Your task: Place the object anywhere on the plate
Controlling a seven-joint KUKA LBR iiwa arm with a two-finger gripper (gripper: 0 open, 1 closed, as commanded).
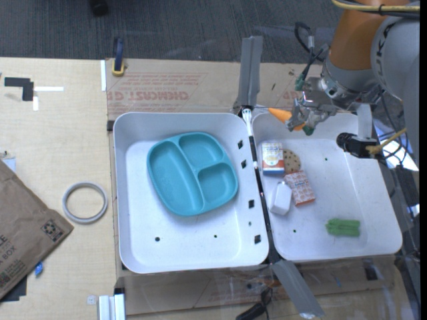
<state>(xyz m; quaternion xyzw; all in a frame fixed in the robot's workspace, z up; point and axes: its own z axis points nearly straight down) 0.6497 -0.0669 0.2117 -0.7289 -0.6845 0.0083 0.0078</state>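
Green obj (343, 228) nr right bin (373, 245) front edge.

A light wooden bench (60, 145) carries two shallow white bins, the left bin (133, 245) and right bin (373, 239), touching at mid-frame. A flattened cardboard sheet (173, 89) lies under their upper edges. A tape ring (85, 201) rests at left, near a brown cardboard box (23, 232) at lower left.
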